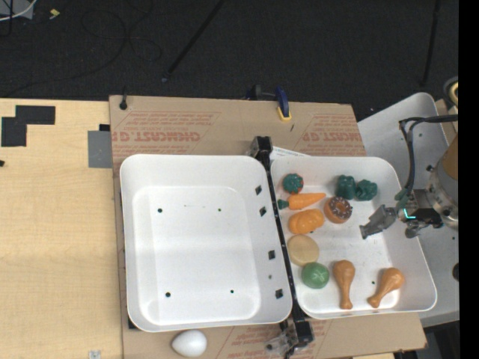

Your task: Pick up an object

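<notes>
Here, pincer point(389, 225) above right bin's point(419, 294) edge.

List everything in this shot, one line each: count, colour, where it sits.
left bin: 1, white, left half of the cardboard sheet
right bin: 1, white, beside it
carrot: 1, orange, right bin, upper left
broccoli: 1, dark green, above the carrot
teal toy: 1, dark teal, right bin, top
donut: 1, brown, centre
orange lump: 1, orange, below the carrot
beige round: 1, beige, near the divider
green ball: 1, green, lower left
drumsticks: 2, tan, bottom
egg: 1, white, outside the bins, front
gripper: 1, grey, over the right bin's right side
</notes>
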Robot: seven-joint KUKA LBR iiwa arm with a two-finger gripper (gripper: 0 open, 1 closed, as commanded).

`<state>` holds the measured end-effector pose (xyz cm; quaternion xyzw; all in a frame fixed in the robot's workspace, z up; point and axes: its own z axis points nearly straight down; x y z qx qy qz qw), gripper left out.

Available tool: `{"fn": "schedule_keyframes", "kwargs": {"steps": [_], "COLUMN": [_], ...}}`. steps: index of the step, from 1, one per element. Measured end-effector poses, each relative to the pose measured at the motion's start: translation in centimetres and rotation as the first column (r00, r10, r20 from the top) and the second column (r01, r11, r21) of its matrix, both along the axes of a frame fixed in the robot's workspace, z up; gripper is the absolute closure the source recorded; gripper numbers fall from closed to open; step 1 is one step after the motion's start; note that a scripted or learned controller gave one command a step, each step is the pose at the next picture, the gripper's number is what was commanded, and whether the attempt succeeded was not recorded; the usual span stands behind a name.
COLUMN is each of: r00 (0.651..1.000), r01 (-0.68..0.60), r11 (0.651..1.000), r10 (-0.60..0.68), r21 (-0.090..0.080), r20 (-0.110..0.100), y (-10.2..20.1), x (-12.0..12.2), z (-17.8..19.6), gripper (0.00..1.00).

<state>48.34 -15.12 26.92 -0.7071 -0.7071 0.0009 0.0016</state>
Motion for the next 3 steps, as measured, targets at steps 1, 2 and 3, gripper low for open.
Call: {"fn": "schedule_keyframes", "kwargs": {"steps": [1, 2, 3], "r00": [1.0, 1.0, 1.0], "r01": [-0.008, -0.007, -0.009], "r11": [1.0, 1.0, 1.0], "r10": [0.008, 0.007, 0.009], "r21": [0.005, 0.001, 0.002], "r20": [-0.01, 0.003, 0.002], "y": [9.6, 16.6, 25.8], "x": [0.4, 4.5, 9.0], "z": [-8.7, -6.9, -8.3], "gripper": [0.0, 0.0, 0.0]}}
